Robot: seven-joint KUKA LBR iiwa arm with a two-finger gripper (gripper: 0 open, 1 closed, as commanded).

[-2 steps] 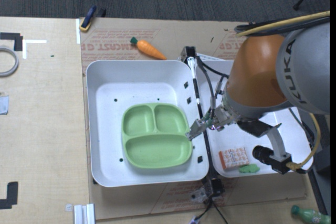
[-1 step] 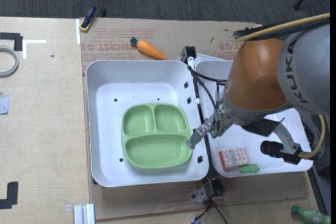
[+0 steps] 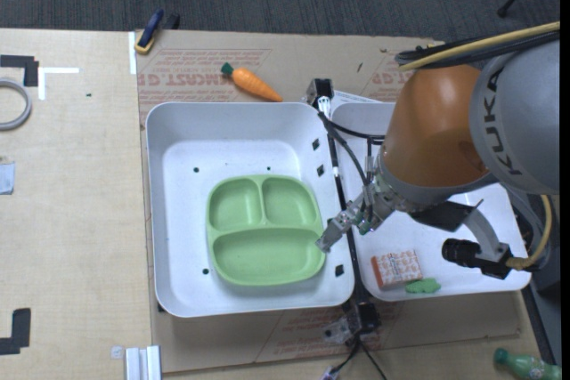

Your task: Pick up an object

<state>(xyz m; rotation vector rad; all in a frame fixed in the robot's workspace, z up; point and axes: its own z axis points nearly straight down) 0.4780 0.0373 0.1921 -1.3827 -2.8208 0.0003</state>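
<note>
Camera view: the table carries two shallow white bins side by side. The left bin (image 3: 169,191) holds a green divided plate (image 3: 264,231), lying flat toward the bin's 5 o'clock corner. The right bin (image 3: 499,280) is largely covered by the arm (image 3: 463,129), which reaches in from 3 o'clock. At that bin's 6 o'clock edge lie a small red-and-white packet (image 3: 396,266) and, touching it on its 5 o'clock side, a small green piece (image 3: 423,286).

The gripper (image 3: 337,232) hangs low over the wall shared by the two bins, its tip at the 3 o'clock rim of the green divided plate. Whether it is released or clenched I cannot tell; the tip is small and seen at a slant. Nothing shows lifted in it, and the plate lies level on the bin floor.

Outside the bins, a toy carrot (image 3: 252,82) rests on the cardboard at 12 o'clock from the left bin.

My judgement: the pick is not done. The approach looks finished, aimed at the plate's rim; the close, the lift and proof of a hold are all left.
</note>
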